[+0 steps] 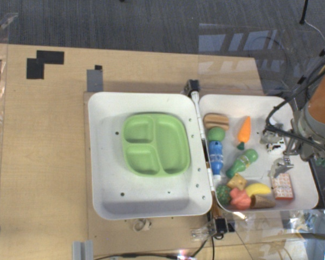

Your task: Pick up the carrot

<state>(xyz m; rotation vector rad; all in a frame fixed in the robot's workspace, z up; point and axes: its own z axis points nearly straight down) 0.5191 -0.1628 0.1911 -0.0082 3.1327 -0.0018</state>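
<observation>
Orange and tipped with a green stalk end, one carrot (244,130) lies in the right bin (298,104), in its upper middle part, apart from the other toys. Two shallow white bins sit side by side on the wooden bench (38,161). One green divided plate (155,144) with three compartments rests in the middle of the left bin (105,199).

Along the right bin's left side lie one brown bread roll (215,119), one round green fruit (216,134) just below it, and one blue and white bottle (215,159) below that. One green bottle (244,162) lies tilted near the middle. At the lower edge sit one banana (258,189), one red fruit (239,199) and one small yellow block (237,181), close together. One red-and-white patterned box (282,187) stands near the lower right.

One grey arm (317,118) with an orange band reaches in from the right. Its end effector (279,156) hangs over the right side of that bin, right of the carrot and above the box; whether its fingers are apart or together cannot be told.
</observation>
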